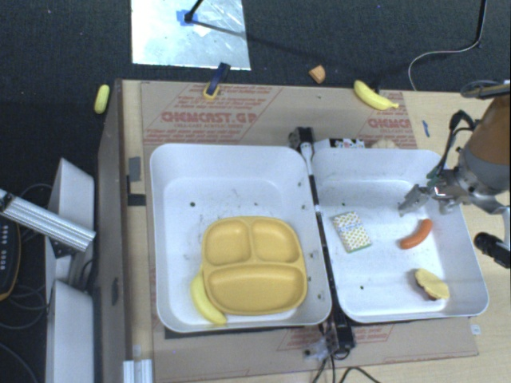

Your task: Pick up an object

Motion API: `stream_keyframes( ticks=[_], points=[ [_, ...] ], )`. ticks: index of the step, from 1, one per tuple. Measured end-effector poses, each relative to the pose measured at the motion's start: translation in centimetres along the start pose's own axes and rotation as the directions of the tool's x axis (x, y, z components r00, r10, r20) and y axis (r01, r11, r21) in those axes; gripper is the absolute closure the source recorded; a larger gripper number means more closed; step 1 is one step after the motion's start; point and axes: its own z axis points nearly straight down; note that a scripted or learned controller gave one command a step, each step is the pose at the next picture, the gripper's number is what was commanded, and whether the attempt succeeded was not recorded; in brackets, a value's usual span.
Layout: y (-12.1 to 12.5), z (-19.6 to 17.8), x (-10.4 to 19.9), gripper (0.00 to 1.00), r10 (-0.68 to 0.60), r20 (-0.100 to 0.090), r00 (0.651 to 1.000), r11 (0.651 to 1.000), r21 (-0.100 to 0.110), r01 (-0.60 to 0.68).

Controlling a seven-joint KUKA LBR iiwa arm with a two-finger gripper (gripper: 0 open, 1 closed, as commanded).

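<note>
Fingers point(415, 200) spread open, gripping nothing, above right bin point(471, 294); orange sausage point(416, 234) just below, long axis diagonal, clear of sponge point(351, 231)

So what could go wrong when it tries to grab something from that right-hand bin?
1. The end effector hangs near the right bin's far side, above the orange sausage; that thin, rounded piece could roll or slip out of a pinch.
2. The yellow piece lies close to the bin's near right wall, so a finger might strike the wall.
3. The small card lies flat, giving little to grip.
</note>
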Motion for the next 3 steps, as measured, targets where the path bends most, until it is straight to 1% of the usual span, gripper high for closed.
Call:
stream_keyframes(
  ticks=[1, 2, 3],
  points=[
    [-0.8, 4.2, -0.1, 0.00, 0.001, 0.003, 1.000, 1.000, -0.005, -0.001],
    [-2.5, 3.2, 0.0, 0.00, 0.001, 0.000, 1.000, 1.000, 0.000, -0.001],
    [0.2, -7.3, 0.0, 0.00, -0.002, 0.002, 1.000, 1.000, -0.004, 0.002]
  ],
)
